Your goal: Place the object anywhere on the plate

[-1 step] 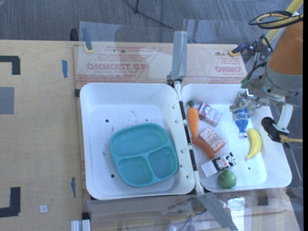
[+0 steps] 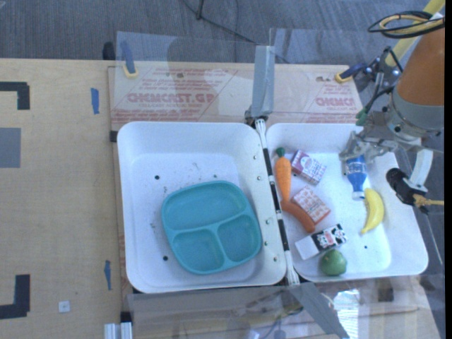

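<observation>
Gripper (image 2: 357, 154) low over the far end of the right bin (image 2: 406, 260), fingers closed around the top of a blue bottle (image 2: 357, 175). Just below and to the right, a banana (image 2: 373, 210). Further left, carrot (image 2: 283, 179) and small cartons (image 2: 308, 167). Well off to the left, teal plate (image 2: 210, 226) in the left bin (image 2: 141, 147).

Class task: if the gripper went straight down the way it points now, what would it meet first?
Probably the blue bottle, which lies in the right bin directly beneath the gripper; height above it is unclear.
</observation>
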You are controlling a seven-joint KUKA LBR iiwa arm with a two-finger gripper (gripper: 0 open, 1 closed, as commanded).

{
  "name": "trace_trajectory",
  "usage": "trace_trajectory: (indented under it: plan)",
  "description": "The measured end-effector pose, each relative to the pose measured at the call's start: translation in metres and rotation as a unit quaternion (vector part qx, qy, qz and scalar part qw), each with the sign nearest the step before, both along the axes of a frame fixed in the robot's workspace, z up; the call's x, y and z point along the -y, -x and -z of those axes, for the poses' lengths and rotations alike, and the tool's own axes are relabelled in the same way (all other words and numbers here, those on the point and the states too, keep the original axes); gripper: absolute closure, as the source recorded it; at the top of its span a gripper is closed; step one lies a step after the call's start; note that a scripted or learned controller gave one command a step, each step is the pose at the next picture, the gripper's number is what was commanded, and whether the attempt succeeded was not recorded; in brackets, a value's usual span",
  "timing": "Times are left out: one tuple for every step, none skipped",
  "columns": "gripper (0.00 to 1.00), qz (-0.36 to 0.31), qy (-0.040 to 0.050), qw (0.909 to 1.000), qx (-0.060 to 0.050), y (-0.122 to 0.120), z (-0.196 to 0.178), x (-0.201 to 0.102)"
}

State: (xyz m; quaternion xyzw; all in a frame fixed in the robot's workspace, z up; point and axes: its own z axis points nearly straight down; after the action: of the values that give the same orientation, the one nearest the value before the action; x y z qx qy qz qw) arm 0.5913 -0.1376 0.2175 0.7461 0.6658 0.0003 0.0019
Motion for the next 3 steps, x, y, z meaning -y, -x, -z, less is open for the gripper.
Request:
trace_trajectory:
  plan:
    - [1.00, -0.044, -0.0015, 0.9990, -0.002, 0.015, -0.001, -0.072]
    - [1.00, -0.223, -0.0002, 0.9748, 0.000, -0.024, -0.001, -0.070]
    - [1.00, -0.223, 0.0004, 0.9748, 0.003, -0.026, -0.012, -0.070]
